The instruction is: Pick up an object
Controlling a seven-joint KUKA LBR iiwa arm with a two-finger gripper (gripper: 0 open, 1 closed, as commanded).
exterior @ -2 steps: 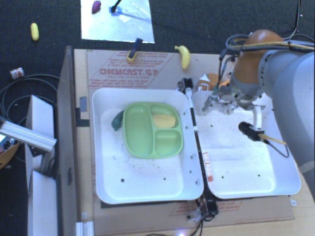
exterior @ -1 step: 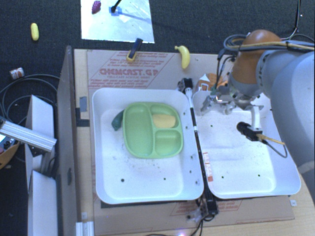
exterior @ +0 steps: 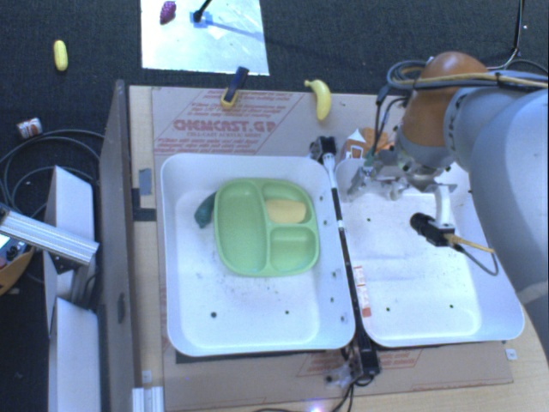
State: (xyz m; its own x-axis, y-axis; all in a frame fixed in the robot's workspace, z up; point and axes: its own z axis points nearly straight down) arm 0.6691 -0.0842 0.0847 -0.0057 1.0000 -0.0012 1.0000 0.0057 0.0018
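My gripper [exterior: 371, 181] hangs low over the far left corner of the right bin [exterior: 429, 307], under the orange wrist band. Close beside it, at the bin's back rim, sits a small orange and white object [exterior: 355, 149], partly hidden by the arm. In the left bin [exterior: 249, 316] lies a green divided plate [exterior: 257, 243] with a yellow block [exterior: 286, 210] in its upper right compartment. A dark green object [exterior: 204, 210] rests against the plate's left edge.
On the cardboard behind the bins lie a yellow banana [exterior: 322, 99] and a blue and yellow tool [exterior: 232, 87]. A small black and white object [exterior: 323, 148] sits at the top of the divider between the bins. Cables and a metal rail lie left of the bench.
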